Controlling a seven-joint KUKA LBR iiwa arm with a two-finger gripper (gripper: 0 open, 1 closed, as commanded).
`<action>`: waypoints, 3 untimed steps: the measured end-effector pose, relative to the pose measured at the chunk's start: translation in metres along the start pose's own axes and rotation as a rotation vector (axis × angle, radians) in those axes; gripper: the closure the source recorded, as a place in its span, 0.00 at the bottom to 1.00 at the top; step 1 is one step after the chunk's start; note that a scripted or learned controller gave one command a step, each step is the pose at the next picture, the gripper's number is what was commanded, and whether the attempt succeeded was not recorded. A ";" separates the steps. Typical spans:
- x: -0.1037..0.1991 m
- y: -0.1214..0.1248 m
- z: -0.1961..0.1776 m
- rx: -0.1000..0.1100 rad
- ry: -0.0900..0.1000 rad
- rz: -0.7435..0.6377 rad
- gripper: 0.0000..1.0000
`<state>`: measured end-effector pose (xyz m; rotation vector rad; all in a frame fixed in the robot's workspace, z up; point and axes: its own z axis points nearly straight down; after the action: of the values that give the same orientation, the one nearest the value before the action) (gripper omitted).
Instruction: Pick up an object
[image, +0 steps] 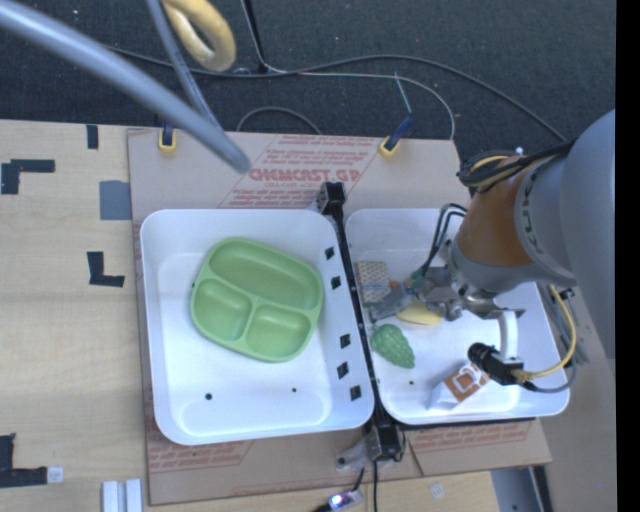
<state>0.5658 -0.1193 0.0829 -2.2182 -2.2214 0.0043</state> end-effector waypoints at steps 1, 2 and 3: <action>-0.001 0.002 -0.013 -0.007 -0.004 0.001 1.00; -0.003 0.010 -0.060 -0.005 0.000 0.000 1.00; 0.004 0.009 -0.121 -0.008 0.000 -0.001 1.00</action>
<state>0.5752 -0.1153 0.2035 -2.2218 -2.2262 -0.0043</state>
